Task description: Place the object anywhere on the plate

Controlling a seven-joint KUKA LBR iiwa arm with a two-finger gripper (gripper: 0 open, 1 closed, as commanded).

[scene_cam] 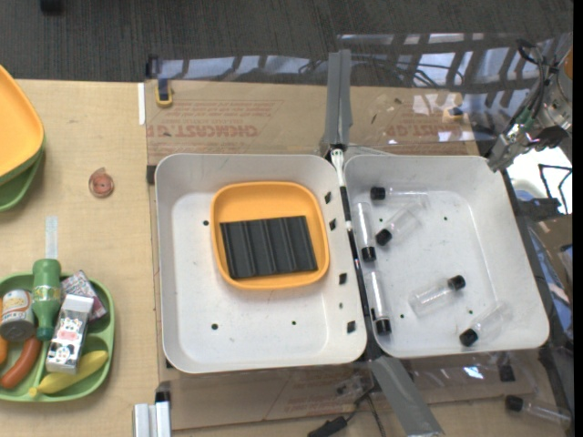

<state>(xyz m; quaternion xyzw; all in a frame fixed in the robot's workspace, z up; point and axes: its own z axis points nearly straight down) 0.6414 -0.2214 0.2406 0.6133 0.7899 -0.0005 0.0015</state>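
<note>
Task not yet begun: clear vials (437, 291) with black caps lying loose in right bin (510, 244), none on orange plate (270, 203), sitting in left bin (182, 271) under a dark ribbed mat (270, 247). Gripper (510, 144) parked past right bin's far corner, well apart from vials; grip state unclear.

Orange plate (270, 203) with dark grey ribbed block (270, 247). White bins (182, 271). Clear vials (435, 294) with black caps. Tan bench (73, 135). Green tray (91, 371), green bottle (46, 294).
</note>
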